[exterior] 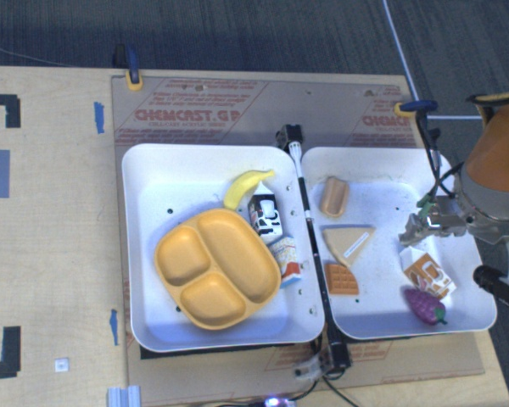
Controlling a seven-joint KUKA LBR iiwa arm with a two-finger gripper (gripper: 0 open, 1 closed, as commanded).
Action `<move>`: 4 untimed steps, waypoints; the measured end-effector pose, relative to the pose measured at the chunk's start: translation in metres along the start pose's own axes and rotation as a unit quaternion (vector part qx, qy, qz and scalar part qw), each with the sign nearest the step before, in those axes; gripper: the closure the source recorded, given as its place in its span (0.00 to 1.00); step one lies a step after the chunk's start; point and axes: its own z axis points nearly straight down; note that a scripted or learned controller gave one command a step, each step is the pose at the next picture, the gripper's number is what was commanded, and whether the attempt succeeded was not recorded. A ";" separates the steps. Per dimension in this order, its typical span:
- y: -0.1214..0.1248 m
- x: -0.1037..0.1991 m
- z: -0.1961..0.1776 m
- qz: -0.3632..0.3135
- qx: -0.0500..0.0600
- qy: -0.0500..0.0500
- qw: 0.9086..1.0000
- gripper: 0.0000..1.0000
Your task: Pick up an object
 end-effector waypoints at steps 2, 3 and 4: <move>0.004 0.007 -0.003 0.000 -0.001 0.000 1.000 0.00; -0.014 -0.031 0.056 0.000 -0.002 -0.001 1.000 0.00; -0.015 0.014 0.087 0.001 -0.004 -0.003 1.000 0.00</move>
